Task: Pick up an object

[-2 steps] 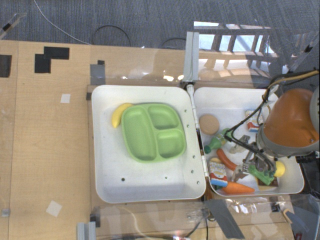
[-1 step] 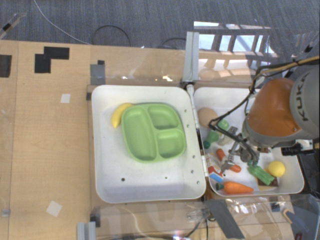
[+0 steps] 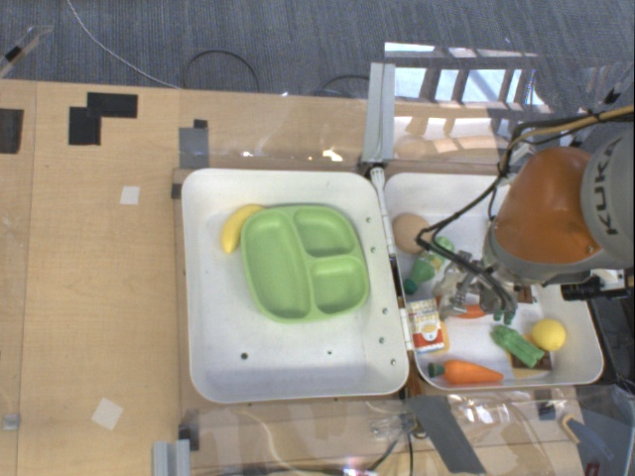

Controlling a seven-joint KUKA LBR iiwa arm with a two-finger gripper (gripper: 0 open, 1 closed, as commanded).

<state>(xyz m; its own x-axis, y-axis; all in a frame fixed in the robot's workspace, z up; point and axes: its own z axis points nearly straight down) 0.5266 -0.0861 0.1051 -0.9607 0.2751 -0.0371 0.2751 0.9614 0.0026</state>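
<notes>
clutter is the main hazard: the right shallow white bin is crowded, and the grey arm with the orange band has its gripper low among the objects near the bin's middle. i cannot tell whether the fingers are spread or closed, since the wrist and dark cables hide them, and nothing shows between them, so no object counts as held. candidates lie close around: a small orange piece just beside the gripper, a red-and-white carton against the bin's left wall, an orange plastic carrot along the near edge, a green block-shaped toy and a yellow lemon-like ball toward the near right corner, a beige egg-shaped thing at the far left corner, and a green bottle-like item below it. with things packed this tight, closing could pinch two at once, or nudge a round one aside so it rolls off. the looping cables could also snag. the left white bin holds a green divided plastic plate with a yellow banana tucked at its far left edge, well apart from the gripper and likely out of play.
</notes>
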